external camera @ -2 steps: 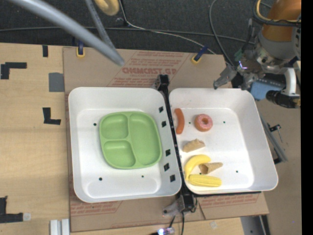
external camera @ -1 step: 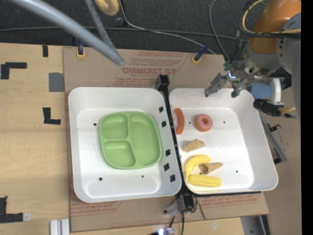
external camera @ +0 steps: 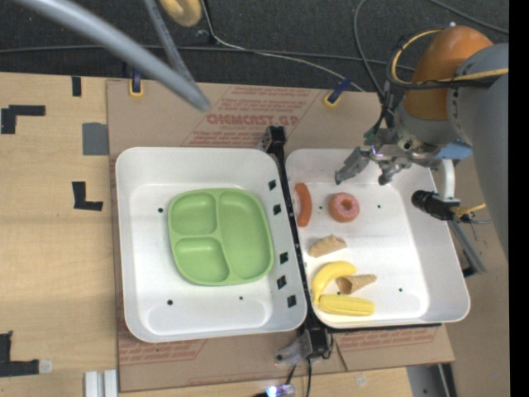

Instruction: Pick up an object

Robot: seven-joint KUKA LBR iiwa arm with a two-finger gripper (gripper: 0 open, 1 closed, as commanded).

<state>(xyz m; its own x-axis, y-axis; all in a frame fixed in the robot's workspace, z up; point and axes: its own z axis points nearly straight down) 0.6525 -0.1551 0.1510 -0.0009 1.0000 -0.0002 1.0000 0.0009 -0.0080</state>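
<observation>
The right bin point(external camera: 430, 246) holds a pink donut point(external camera: 344, 207), a red sausage point(external camera: 302, 203), a tan bread piece point(external camera: 327, 245), a yellow banana point(external camera: 331, 276), a small cone-like brown piece point(external camera: 355, 284) and a corn cob point(external camera: 345, 306). My gripper point(external camera: 365, 170) hangs over the bin's far edge, just above and to the right of the donut. Its two fingers are spread apart with nothing between them.
The left bin point(external camera: 140, 222) carries a green divided plate point(external camera: 220, 236). A black divider with clips point(external camera: 284, 222) runs between the bins. Cables loop behind the right bin, and a grey pole point(external camera: 107, 31) crosses the upper left.
</observation>
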